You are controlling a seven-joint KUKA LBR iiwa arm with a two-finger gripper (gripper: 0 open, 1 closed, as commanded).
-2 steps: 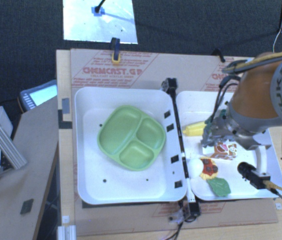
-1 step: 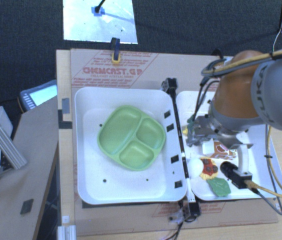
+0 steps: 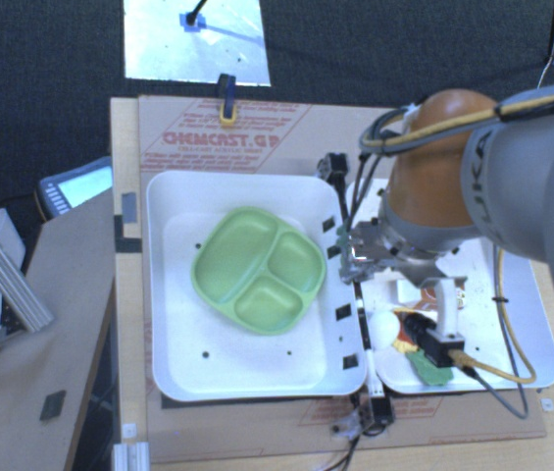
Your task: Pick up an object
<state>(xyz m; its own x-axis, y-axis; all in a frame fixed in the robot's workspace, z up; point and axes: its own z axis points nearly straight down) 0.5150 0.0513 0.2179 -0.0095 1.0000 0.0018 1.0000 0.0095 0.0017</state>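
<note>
One pale-green three-compartment plate (image 3: 257, 268) in left bin (image 3: 174, 361); claw (image 3: 399, 278) over right bin (image 3: 541, 356), grip state cannot tell.

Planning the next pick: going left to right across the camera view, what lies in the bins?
Left bin → green divided plate → white egg-shaped object → small green object → right bin.

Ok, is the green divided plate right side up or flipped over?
Right side up. The green divided plastic plate lies in the left white bin, its three hollows facing up, empty.
</note>
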